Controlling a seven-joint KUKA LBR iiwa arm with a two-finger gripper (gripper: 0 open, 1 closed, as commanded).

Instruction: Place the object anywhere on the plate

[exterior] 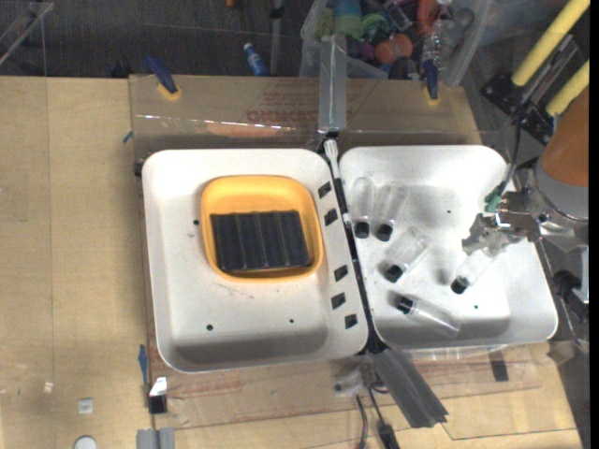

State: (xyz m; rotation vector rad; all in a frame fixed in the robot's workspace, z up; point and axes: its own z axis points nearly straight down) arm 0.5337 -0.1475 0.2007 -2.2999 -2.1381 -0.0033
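A yellow plate (258,193) lies in the left bin (178,279), and a black ridged slab (260,239) rests on it. Several clear plastic vials with black caps lie in the right bin (440,171): two (371,211) near the divider, one (404,255) in the middle, one (470,271) to the right and one (423,312) near the front. My gripper (489,232) hangs over the right side of the right bin, just above and behind the right-hand vial. Nothing visibly sits in it.
A raised divider (344,251) with black tabs runs between the two bins. The arm's orange band (571,152) enters from the right. A crate of coloured toys (393,12) stands behind the bench. A grey bar (412,391) lies at the front.
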